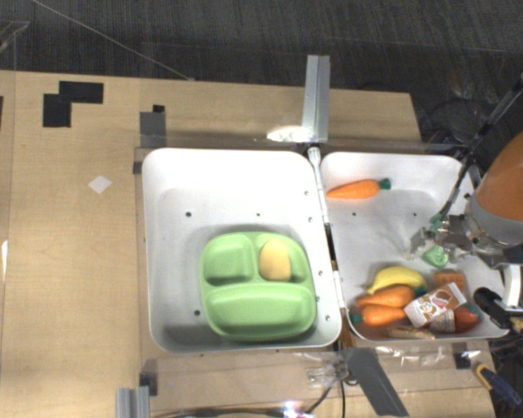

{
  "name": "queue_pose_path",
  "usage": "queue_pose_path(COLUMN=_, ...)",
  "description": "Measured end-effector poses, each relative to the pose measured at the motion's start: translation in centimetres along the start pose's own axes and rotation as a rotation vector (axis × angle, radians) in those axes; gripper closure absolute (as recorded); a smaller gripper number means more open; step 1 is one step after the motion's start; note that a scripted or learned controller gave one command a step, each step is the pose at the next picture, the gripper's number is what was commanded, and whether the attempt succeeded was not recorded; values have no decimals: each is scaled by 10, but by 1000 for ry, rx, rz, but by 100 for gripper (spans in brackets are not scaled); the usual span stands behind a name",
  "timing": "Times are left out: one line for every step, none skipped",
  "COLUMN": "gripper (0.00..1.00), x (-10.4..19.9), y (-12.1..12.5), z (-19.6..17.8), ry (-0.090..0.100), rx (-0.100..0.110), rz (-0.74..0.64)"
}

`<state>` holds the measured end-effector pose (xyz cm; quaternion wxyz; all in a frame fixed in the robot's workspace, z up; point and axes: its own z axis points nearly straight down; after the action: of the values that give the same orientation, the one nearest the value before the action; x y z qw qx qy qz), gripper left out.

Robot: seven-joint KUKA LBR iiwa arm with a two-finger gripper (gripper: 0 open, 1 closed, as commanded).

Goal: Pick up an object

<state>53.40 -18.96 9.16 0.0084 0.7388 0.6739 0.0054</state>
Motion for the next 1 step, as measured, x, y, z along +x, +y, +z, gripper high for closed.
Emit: queue_pose_path(gripper=100, x=3, y=3, z=-13, ry=3, rx=-5, rz=-4)
